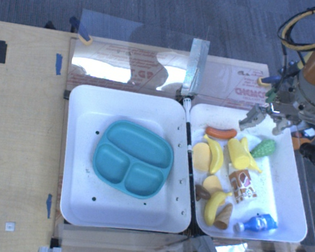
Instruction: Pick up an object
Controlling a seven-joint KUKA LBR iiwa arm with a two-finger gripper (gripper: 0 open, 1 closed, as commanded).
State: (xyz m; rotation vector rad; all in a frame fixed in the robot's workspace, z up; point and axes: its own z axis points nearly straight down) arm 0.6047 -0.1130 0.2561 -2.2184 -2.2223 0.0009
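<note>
I see the hand hanging over the far right corner of the right bin, fingers spread apart with nothing between them. Everything I could take lies below it in the view, toward the near side of the bin. The closest pieces are the green toy, just under the hand and slightly right, and the red sausage, off to its left with its long axis running across the bin. The yellow piece sits between them, angled down to the right. I judge the green toy the shortest reach, though its outline is soft, so its axis is probably diagonal. The teal plate sits in the left bin, well apart.
</note>
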